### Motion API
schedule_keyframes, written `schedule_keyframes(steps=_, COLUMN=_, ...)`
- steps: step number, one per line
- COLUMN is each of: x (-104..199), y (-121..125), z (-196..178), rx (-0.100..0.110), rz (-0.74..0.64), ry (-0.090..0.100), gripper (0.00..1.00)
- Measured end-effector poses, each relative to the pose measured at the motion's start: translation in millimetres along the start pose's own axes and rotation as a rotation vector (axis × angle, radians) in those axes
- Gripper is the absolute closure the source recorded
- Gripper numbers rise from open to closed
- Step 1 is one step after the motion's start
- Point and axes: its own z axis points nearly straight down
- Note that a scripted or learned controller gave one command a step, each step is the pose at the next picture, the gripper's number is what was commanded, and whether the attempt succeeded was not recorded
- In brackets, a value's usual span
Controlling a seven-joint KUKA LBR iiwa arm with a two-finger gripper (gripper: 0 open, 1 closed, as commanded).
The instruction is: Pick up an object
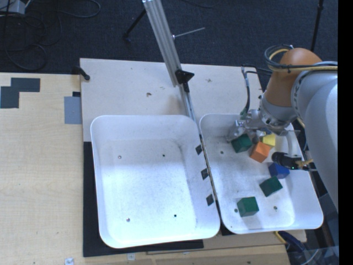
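Camera view — two white bins (pixel 149 233) on a pale bench (pixel 127 87), dark carpet behind — jaws' state unclear.

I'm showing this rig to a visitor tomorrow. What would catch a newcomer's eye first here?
The grey arm with its orange band reaching in from the right draws the eye first, its gripper low over the right bin. Next comes the cluster of coloured blocks there: a green block just under the gripper, with an orange block and a yellow block beside it. The left bin lies alongside.
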Motion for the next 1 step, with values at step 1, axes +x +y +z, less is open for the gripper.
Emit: schedule_keyframes(steps=1, x=5.0, y=0.6, z=-9.8, rx=0.003, rz=-0.009, ry=0.002, gripper=1.0)
